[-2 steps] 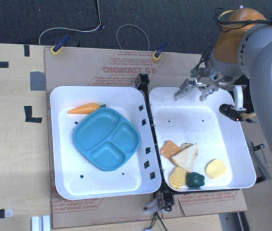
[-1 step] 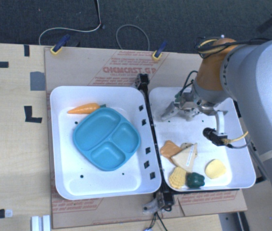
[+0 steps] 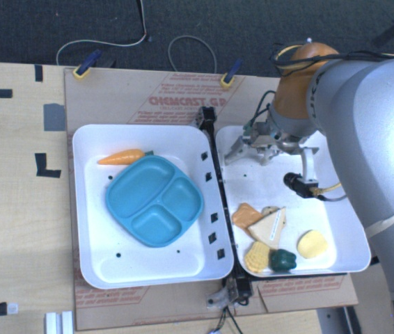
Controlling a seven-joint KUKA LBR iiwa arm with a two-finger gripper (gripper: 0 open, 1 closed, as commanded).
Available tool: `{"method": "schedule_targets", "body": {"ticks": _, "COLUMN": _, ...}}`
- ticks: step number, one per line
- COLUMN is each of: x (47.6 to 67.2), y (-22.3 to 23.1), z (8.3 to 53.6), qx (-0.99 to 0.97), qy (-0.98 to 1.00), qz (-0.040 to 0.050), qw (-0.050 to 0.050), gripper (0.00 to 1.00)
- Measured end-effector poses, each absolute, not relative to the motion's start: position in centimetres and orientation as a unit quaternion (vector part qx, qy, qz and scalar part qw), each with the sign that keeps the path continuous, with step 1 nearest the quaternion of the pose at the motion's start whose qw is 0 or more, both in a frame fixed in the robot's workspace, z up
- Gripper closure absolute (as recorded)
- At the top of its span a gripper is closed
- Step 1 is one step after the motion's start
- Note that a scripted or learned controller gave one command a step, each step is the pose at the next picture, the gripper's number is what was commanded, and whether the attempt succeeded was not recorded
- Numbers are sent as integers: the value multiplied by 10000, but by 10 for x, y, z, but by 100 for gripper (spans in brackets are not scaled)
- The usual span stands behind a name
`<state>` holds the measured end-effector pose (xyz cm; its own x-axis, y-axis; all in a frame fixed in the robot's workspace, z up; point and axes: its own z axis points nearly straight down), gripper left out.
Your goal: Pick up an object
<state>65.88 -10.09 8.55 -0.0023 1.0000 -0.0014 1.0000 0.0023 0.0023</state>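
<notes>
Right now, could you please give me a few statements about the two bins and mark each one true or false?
1. The blue divided plate lies in the left bin. True.
2. The orange carrot lies in the right bin. False: it lies in the left bin, at the plate's upper left edge.
3. The gripper hangs over the upper part of the right bin. True.
4. The round yellow piece sits between the gripper's fingers. False: it rests on the bin floor near the lower right corner, apart from the gripper.
5. A dark green piece lies beside the corn-like yellow piece. True.
</notes>
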Motion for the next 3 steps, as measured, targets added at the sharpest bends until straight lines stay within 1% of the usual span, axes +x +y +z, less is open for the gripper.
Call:
{"method": "schedule_targets", "body": {"ticks": 1, "x": 668, "y": -96, "z": 85, "qx": 7065, "qy": 7077, "qz": -33, "qw": -8, "gripper": 0}}
{"method": "schedule_targets", "body": {"ticks": 2, "x": 641, "y": -138, "z": 88, "qx": 7081, "qy": 7061, "qz": -14, "qw": 2, "gripper": 0}}
{"method": "schedule_targets", "body": {"ticks": 3, "x": 666, "y": -99, "z": 85, "qx": 7058, "qy": 7084, "qz": 2, "qw": 13, "gripper": 0}}
